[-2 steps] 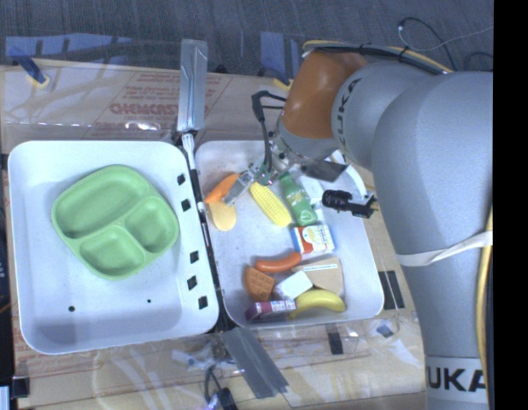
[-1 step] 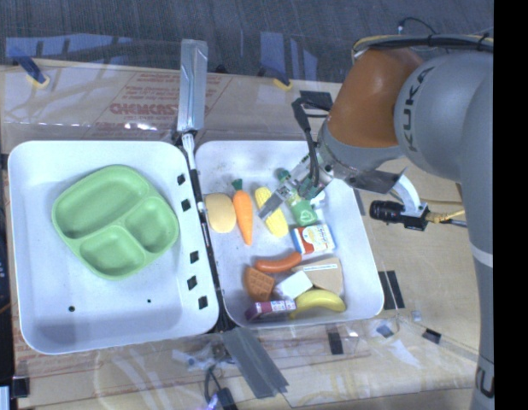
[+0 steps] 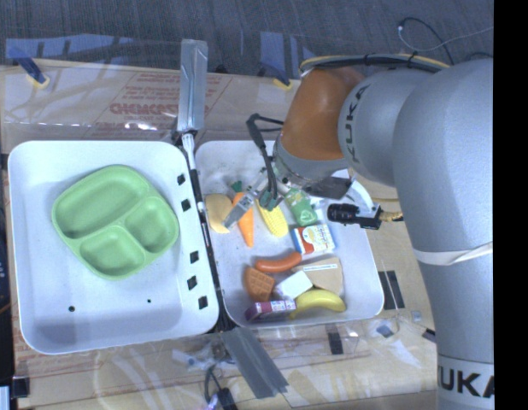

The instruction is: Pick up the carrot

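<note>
The carrot (image 3: 247, 225) is orange with a green top and lies on the floor of the right bin (image 3: 364, 273), in its upper left part, pointing down the view. My gripper (image 3: 249, 210) reaches down from the wrist into that bin. Its fingers are spread. One dark finger (image 3: 237, 214) lies along the carrot's left side and the other stands just right of it by a yellow corn cob (image 3: 274, 220). The carrot's upper half sits between the open fingers and still rests on the bin floor.
Crowded round the carrot are a yellow fruit (image 3: 217, 212), a green bottle (image 3: 300, 207), a small carton (image 3: 313, 239), a sausage (image 3: 277, 263), a bread slice (image 3: 329, 273) and a banana (image 3: 319, 300). The left bin (image 3: 42, 314) holds a green divided plate (image 3: 116, 220).
</note>
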Available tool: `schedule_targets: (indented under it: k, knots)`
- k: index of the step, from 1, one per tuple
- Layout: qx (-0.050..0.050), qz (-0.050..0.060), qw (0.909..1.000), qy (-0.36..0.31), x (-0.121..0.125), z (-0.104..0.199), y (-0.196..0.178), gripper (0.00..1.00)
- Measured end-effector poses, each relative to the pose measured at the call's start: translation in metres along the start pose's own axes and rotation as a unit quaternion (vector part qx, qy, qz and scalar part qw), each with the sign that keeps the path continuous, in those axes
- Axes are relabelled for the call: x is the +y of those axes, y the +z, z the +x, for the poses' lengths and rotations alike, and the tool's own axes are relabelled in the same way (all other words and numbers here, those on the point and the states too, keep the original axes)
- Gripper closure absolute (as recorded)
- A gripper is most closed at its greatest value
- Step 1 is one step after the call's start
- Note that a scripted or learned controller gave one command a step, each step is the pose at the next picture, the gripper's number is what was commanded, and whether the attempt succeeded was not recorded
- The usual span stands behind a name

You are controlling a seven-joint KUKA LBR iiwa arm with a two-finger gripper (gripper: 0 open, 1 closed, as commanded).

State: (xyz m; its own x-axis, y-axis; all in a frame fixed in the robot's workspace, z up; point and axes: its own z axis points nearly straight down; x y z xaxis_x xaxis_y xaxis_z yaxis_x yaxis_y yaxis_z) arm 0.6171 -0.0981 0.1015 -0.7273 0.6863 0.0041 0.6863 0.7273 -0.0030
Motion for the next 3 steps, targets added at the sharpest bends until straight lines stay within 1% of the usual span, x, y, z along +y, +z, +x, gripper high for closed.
schedule_targets:
  k: [1, 2, 3]
  knots:
    - [-0.001, 0.000, 1.0000, -0.002, 0.000, -0.001, -0.011, 1.00]
    - [-0.002, 0.000, 1.0000, -0.004, 0.001, -0.001, -0.021, 1.00]
    - [-0.002, 0.000, 1.0000, -0.004, 0.001, -0.001, -0.021, 0.00]
